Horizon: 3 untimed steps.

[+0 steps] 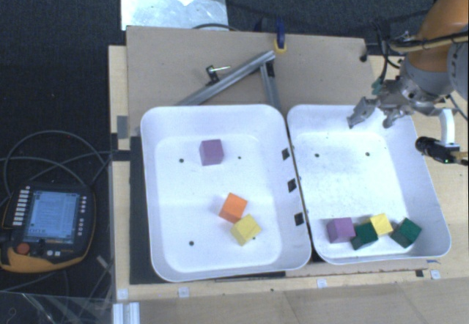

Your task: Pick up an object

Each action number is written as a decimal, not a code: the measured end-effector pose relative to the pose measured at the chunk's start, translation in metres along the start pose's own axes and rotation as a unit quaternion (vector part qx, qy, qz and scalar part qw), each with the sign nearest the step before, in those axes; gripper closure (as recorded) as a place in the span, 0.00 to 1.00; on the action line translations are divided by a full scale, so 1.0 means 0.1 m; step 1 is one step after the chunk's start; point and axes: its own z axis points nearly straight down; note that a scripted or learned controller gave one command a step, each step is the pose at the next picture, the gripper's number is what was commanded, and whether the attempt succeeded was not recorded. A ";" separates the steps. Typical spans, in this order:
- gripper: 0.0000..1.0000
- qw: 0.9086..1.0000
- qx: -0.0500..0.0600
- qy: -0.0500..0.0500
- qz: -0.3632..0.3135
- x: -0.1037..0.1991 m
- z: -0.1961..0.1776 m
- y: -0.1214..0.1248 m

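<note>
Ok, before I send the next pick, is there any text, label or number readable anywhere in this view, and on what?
No text can be read anywhere.
The teach pendant at the left has a lit screen, but its contents are too small and blurred to read.
The buttons beside that screen: markings too small to tell.
The blocks, for instance the orange block and the purple block, show plain faces with no lettering.
The two white bins carry no visible labels.

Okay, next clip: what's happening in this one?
A grey KUKA arm reaches in from the right, its gripper open and holding nothing, above the far edge of the right bin. That bin's near edge holds a purple cube, two green cubes and a yellow cube. The left bin holds a purple cube, an orange cube and a yellow cube. Nothing is picked up yet.
</note>
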 end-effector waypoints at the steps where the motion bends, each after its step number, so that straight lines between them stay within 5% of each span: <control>1: 0.00 1.000 0.000 0.000 0.001 -0.03 0.42 -0.02; 2: 0.00 1.000 0.000 0.000 0.000 -0.03 0.75 -0.02; 3: 1.00 1.000 -0.004 -0.001 -0.001 -0.04 0.61 0.00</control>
